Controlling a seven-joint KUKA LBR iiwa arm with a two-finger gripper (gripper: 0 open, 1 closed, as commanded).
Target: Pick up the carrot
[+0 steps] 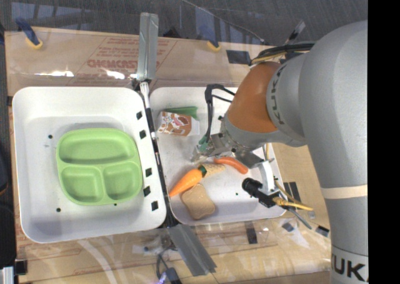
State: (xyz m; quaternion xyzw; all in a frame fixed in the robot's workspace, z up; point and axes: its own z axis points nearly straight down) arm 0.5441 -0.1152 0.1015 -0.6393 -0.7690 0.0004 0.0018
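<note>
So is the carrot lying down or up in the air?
Lying down. The carrot rests flat in the right bin, beside the bread.

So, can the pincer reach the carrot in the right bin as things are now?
Probably yes. The pincer hangs just above the carrot, which lies bare on the floor of the right bin. The bread piece and the orange item lie close beside it and may crowd the grasp.

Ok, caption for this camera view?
Tool above carrot in right bin; green divided plate in left bin.
</note>
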